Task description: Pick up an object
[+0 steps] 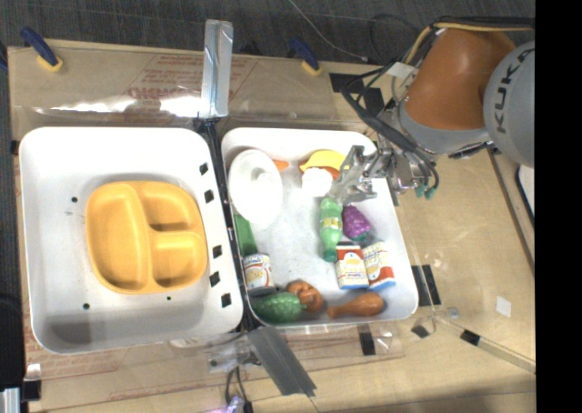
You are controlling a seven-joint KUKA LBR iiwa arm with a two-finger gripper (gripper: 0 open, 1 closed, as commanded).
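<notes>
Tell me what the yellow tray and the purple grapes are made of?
The yellow tray looks like moulded plastic: one even colour, rounded compartments and a soft, dull sheen. The purple grapes look like toy plastic too, smooth and slightly shiny, though they are too small in the camera view to be sure.

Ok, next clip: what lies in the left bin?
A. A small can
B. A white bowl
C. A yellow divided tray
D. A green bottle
C. The yellow divided tray lies alone in the left bin, while the green bottle, white bowl and small can all lie in the right bin, where the tool is reaching.
</notes>
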